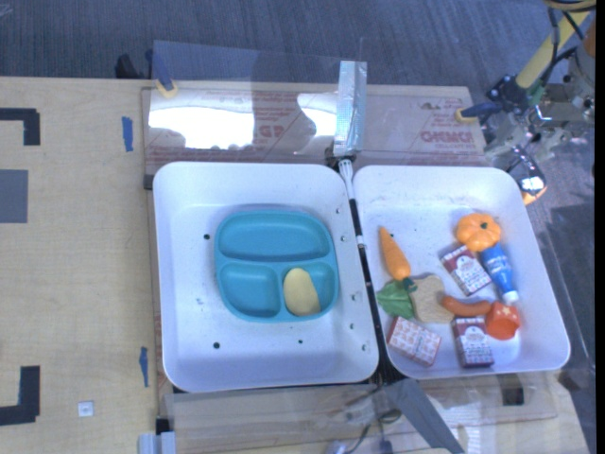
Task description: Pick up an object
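The toys to pick from lie bunched in the right bin (pixel 539 282): a carrot (pixel 394 253) with its long side running up and down the bin, a little pumpkin (pixel 477 229), a blue tube (pixel 498 272), a tomato (pixel 502 322) and some small boxes (pixel 415 340). The pincer (pixel 529 173) hangs over the bin's far right corner, so the pumpkin is the nearest toy, just down and left of it. I cannot tell how the pincer is set; a yellow potato (pixel 302 291) sits in the teal tray (pixel 274 239) in the left bin (pixel 180 282).
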